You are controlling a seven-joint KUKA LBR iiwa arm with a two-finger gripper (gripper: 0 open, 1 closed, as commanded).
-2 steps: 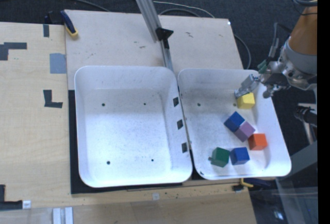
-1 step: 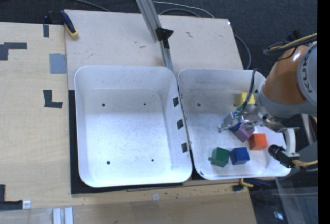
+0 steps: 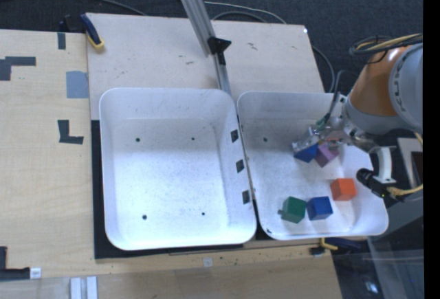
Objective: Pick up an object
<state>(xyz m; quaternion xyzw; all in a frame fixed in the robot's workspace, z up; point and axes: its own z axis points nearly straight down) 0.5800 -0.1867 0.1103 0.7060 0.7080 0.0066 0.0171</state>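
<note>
Meanwhile, the arm (image 3: pixel 385 88) reached in from the right of the frame, its gripper (image 3: pixel 321 134) low in the upper part of the right bin (image 3: pixel 275 108). Whether the gripper was open or closed could not be told. A blue block (image 3: pixel 305 152) and a purple block (image 3: pixel 327 154) lay just beneath it. Lower in that bin sat an orange block (image 3: pixel 343 189), another blue block (image 3: pixel 319 207) and a green block (image 3: pixel 293 209). The left bin (image 3: pixel 172 167) stood beside it on the surface (image 3: pixel 41 167).

Five small blocks sit in the right bin (image 3: pixel 275 119). Up near the middle, a blue block (image 3: pixel 305 152) touches a purple block (image 3: pixel 327 154). Toward the bin's near rim, a green block (image 3: pixel 293 209) sits just beside another blue cube (image 3: pixel 320 207), with an orange block (image 3: pixel 343 189) close by.
</note>
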